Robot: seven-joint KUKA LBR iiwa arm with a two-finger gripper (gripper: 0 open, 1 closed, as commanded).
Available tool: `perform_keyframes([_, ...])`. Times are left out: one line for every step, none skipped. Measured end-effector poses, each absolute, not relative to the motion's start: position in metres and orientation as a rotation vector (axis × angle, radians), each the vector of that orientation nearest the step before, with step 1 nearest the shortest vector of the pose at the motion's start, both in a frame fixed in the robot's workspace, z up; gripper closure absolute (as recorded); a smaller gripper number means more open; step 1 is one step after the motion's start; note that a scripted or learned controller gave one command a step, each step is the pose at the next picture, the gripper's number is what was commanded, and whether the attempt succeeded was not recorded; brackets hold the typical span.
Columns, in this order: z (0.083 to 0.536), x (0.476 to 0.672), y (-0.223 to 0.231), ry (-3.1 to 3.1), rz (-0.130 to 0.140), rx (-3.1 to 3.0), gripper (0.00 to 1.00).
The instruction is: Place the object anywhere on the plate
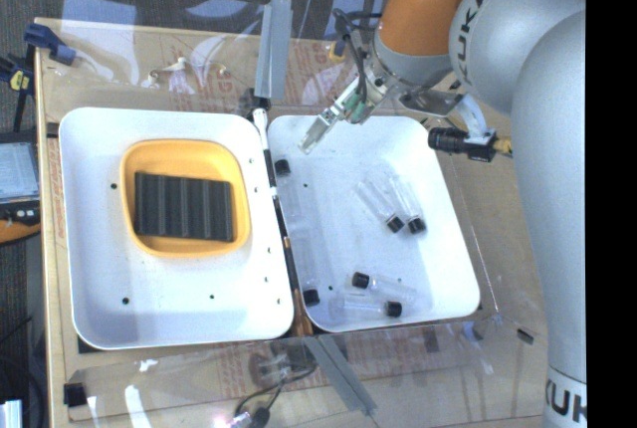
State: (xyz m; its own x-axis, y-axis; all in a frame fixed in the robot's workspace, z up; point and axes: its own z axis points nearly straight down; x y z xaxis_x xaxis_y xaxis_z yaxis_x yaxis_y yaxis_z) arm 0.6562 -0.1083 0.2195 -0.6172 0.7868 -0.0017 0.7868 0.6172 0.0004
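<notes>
The arm (pixel 498 48), grey with its orange band, reaches in above the top edge of the right bin (pixel 453 262), which serves as the reference for this report. To the left of that bin, touching along the shared rim, sits the left bin (pixel 90 297); it carries the yellow plate (pixel 149 157), and a dark ribbed rack (pixel 186 207) rests on the plate, presumably leaving only the yellow border free for a drop. Inside the right bin lie the task objects, clear vials with black caps: a pair (pixel 393 205) near its middle, another group (pixel 373 295) toward its lower edge, loose because none has been picked. The gripper (pixel 317 133) hangs over the right bin's upper left corner, tilted down; nothing is seen between its tips, and whether they are spread or closed cannot be told. Judged stage: approach, grasp not yet made.
</notes>
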Motion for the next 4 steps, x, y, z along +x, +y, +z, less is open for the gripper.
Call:
perform_keyframes([0.204, 0.647, -0.106, 3.006, 0.000, 0.914, 0.00])
perform_keyframes([0.219, 0.640, -0.104, 3.130, 0.000, 0.265, 0.00])
perform_keyframes([0.221, 0.649, -0.123, 3.120, -0.001, -0.329, 0.00])
perform_keyframes([0.227, 0.658, -0.148, 3.019, -0.002, -0.853, 0.00])
